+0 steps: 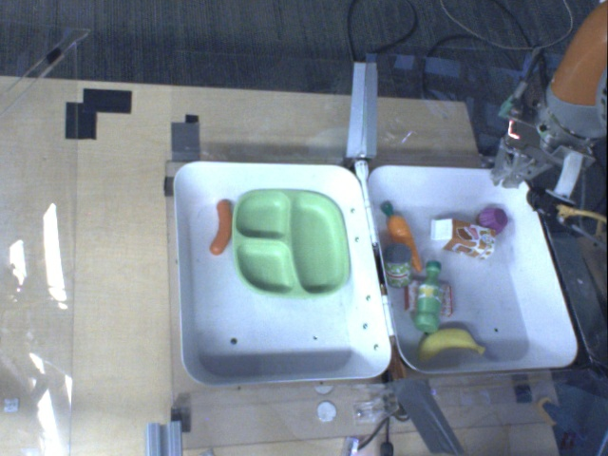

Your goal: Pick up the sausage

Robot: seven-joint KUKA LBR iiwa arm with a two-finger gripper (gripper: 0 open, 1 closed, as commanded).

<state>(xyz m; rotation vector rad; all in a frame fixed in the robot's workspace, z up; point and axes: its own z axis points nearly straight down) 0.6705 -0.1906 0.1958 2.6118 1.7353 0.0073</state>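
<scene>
The sausage (221, 227), orange-red and slender, lies in the left bin (275, 345) against the left wall, just left of the green divided plate (291, 240). My gripper (514, 170) hangs over the back right corner of the right bin (532, 321), far from the sausage. Nothing shows between its fingers.
The right bin holds a carrot (399, 228), a small dark can (398, 268), a green bottle (429, 297), a banana (450, 342), a white cube (441, 228), a snack packet (471, 240) and a purple item (491, 218). A metal post (362, 112) stands between the bins at the back.
</scene>
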